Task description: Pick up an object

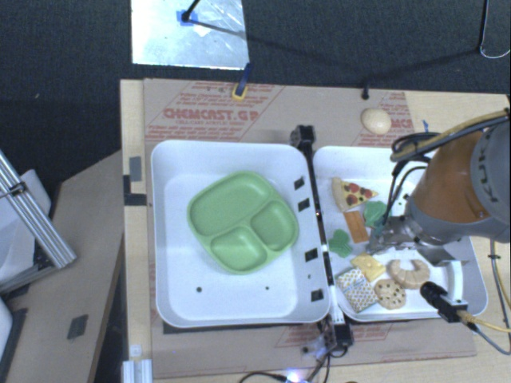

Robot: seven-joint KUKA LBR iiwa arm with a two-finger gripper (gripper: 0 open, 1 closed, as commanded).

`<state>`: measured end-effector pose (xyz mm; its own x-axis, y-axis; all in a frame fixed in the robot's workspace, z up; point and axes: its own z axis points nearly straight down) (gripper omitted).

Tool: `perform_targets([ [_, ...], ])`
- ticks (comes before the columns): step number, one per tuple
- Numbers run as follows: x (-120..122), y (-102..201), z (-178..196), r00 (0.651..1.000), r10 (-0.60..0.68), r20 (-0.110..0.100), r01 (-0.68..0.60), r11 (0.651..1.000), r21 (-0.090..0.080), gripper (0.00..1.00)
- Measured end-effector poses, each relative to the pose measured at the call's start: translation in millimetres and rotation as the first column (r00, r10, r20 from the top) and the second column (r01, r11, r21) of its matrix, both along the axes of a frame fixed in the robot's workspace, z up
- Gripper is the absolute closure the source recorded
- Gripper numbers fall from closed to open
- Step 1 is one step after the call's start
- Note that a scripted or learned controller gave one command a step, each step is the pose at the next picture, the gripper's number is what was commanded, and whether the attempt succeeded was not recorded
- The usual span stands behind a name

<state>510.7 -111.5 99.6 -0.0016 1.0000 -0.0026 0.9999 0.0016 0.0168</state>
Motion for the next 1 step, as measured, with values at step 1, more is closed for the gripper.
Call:
perform_targets([
  [1, -1.5, 6.1, 45.2, 1.000, 0.003, -0.012, -0.003, 1.000, 0.002, 1.00],
])
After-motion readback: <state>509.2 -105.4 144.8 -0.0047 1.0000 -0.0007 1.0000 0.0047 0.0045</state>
